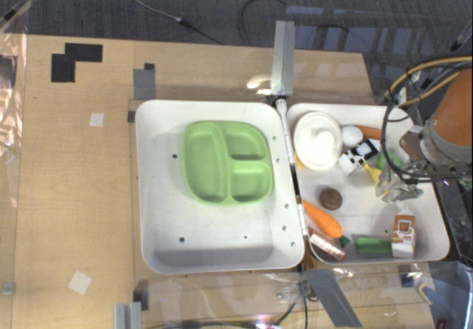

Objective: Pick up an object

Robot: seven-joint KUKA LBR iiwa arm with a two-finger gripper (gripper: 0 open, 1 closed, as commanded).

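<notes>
Candidate objects grouped in right bin [369, 257]: white bowl [318, 140] at far left corner, brown disc [330, 198] near centre, orange carrot [324, 219] against left wall, green item [373, 245] and small brown-and-white carton [403, 235] along near edge, black-and-white item [359, 154] just beside bowl. Left bin [151, 187] occupied by green divided plate [226, 162], well apart from the arm. Hand [395, 185] positioned over right side of right bin, above bare floor between black-and-white item and carton; finger opening not resolvable against cable clutter, so state cannot be told; nothing seen between fingers. Step in hand, by judgement: approach or descent phase, grasp not yet made. Next move, by judgement: select one target close to present position, carton or green item being nearest; centre over it, align fingers across narrow dimension, descend to bin floor, close, lift clear of bin wall. Risk: neighbouring items touching target, likely to be pushed instead of gripped. Both bins seated on tan surface [81, 194]
</notes>
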